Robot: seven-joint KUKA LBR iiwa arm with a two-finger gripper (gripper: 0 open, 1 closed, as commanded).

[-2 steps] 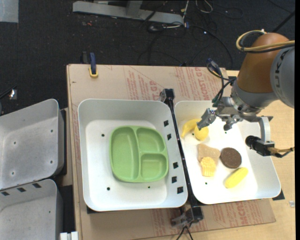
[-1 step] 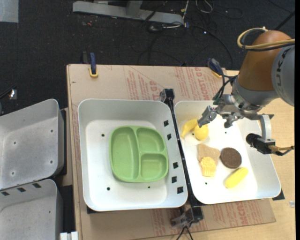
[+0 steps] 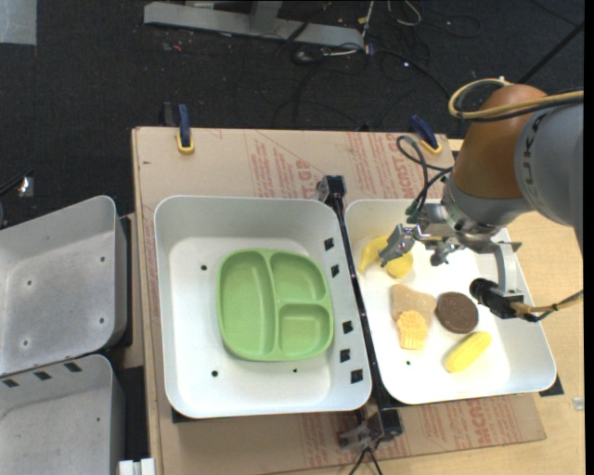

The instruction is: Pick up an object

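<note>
The grey arm (image 3: 520, 158) reaches in from the right, its wrist bent down over the right bin (image 3: 520, 371). Its end effector (image 3: 404, 243) hangs just above a yellow, glossy, rounded piece (image 3: 388, 260); its grip cannot be told. Nearby lie a tan slab (image 3: 410, 300), a ridged yellow piece (image 3: 413, 329), a brown disc (image 3: 457, 312) and a yellow oblong (image 3: 466, 352). The left bin (image 3: 186, 232) holds a smooth green divided tray (image 3: 275, 304).

Dark speckled floor (image 3: 83, 83), tangled black cables (image 3: 408, 19), brown cardboard-topped bench (image 3: 260, 153), grey metal panels (image 3: 56, 278) at left.
</note>
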